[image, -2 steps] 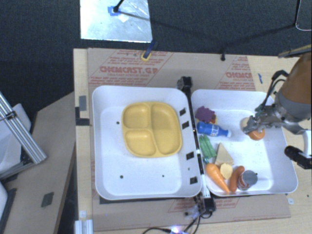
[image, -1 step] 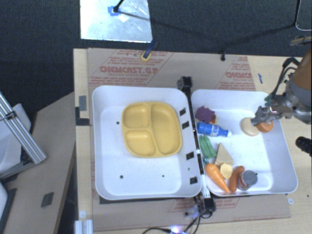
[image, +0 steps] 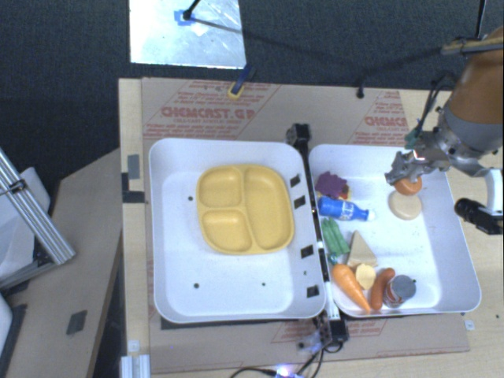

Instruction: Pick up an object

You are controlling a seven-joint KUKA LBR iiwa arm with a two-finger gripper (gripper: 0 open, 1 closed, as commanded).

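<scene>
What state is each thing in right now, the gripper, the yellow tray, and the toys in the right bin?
gripper: low over the right bin's far side, at an orange piece
yellow tray: flat in the left bin, compartments bare
blue bottle: lying on its side
purple grapes: resting near the divider
carrot: lying flat
cream disc: flat on the right bin floor

I see bright, even overhead light; the white bins nearly wash out. Glare flares off the metal sheet at top. Focus is slightly soft throughout.
</scene>
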